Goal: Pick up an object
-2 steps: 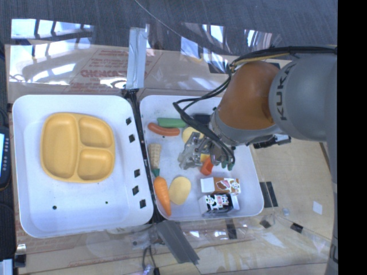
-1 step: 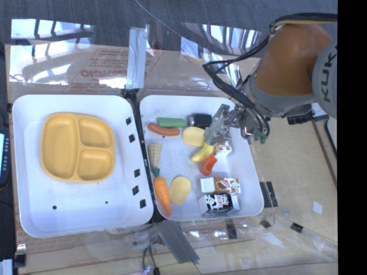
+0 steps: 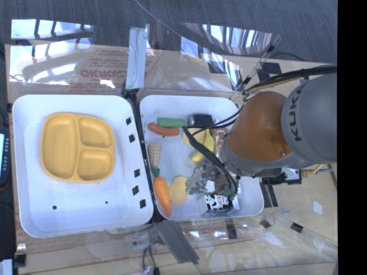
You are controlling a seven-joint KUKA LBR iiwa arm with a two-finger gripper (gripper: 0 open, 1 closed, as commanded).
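The right bin [image 3: 172, 99] holds several toy foods. A carrot [image 3: 162, 195] lies at its lower left beside a pale yellow fruit [image 3: 178, 190]. A corn cob [image 3: 155, 155] lies above the carrot. A sausage [image 3: 164, 130] and a green piece [image 3: 171, 121] lie near the top, with a banana [image 3: 198, 144] to their right. A black and white packet [image 3: 218, 203] lies at the bottom right. My gripper [image 3: 205, 179] hangs low over the middle of the bin, just right of the pale yellow fruit and above the packet.
The left bin [image 3: 34, 211] holds a yellow divided plate [image 3: 77, 146]. A black divider with clips [image 3: 137, 153] runs between the bins. The arm's orange band [image 3: 261, 133] and grey body cover the right bin's right side. Cables [image 3: 269, 76] run off to the upper right.
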